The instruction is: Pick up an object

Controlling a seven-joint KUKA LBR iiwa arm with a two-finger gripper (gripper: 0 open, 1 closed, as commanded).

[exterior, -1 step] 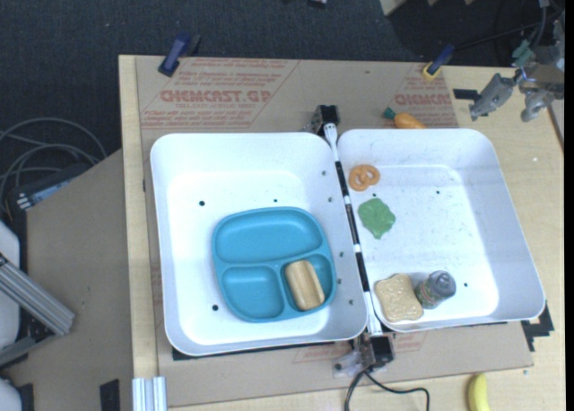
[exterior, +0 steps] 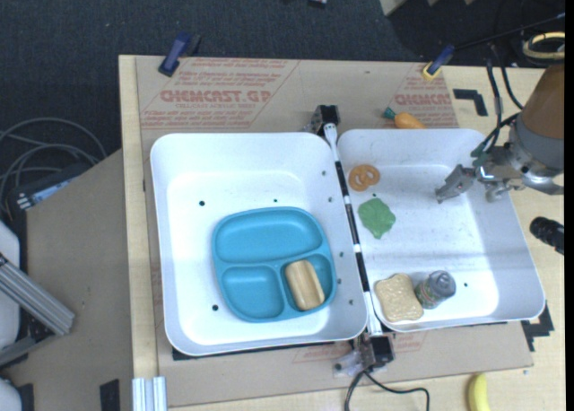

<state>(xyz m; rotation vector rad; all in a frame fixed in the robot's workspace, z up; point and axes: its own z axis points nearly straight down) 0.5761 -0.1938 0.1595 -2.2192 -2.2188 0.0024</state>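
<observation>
My gripper hangs over the upper right part of the right bin, fingers spread and open, with nothing between them. In that bin lie an orange pretzel-shaped ring and a green lump near the left wall, well left of the gripper. A tan cracker-like piece and a small grey can sit at the front. The left bin holds a blue divided plate with a tan bread roll in its front right compartment.
The grey arm with its orange band comes in from the right edge. A small orange item lies on the board behind the right bin, and blue clamps sit at the board's far corners. A yellow object lies in front.
</observation>
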